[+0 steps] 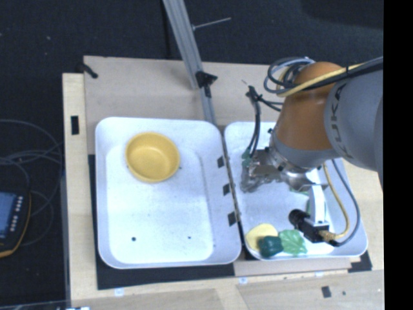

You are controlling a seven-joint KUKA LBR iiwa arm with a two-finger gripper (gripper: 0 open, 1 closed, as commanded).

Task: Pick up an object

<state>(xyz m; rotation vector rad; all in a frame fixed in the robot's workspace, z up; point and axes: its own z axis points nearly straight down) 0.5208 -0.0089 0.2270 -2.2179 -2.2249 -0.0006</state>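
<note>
My gripper (pixel 253 177) hangs low over the left side of the right bin (pixel 342 247), close to the divider between the bins. Nothing can be made out between its tips from this angle. In that bin's front corner lie a pale yellow object (pixel 257 232), a dark green block (pixel 270 245) and a light green crumpled piece (pixel 294 242), huddled together and touching. They sit in front of the gripper, apart from it. A yellow bowl (pixel 153 157) rests upright in the back left of the left bin (pixel 161 237).
A grey metal post (pixel 187 44) slants down from the top to the bins' back edge. The grey and orange arm (pixel 310 118) covers the back of the right bin. Small black clips (pixel 227 189) sit along the divider.
</note>
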